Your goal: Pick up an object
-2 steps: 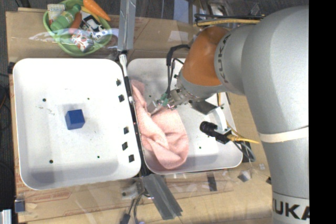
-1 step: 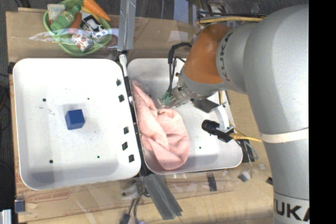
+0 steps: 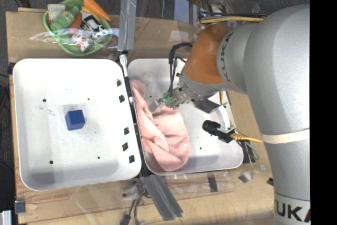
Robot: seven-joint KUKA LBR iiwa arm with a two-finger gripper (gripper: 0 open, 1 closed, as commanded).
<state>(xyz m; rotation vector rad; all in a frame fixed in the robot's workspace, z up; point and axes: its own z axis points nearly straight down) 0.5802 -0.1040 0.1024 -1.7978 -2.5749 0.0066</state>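
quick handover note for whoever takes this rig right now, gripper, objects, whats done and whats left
Gripper: low in the right white bin, at the upper edge of the crumpled pink cloth; nothing is visibly held.
Objects: the pink cloth lies along the right bin's left side. A small blue cube sits alone in the left white bin. A green bowl of toy items stands on the bench beyond the left bin.
Done: no pick confirmed.
Left: grasp an object, likely the cloth, and lift it.

Robotics laboratory: an industrial arm (image 3: 263, 60) works over two white bins (image 3: 31, 129) on a cardboard-covered bench (image 3: 21, 29) with taped fixtures and cabling.
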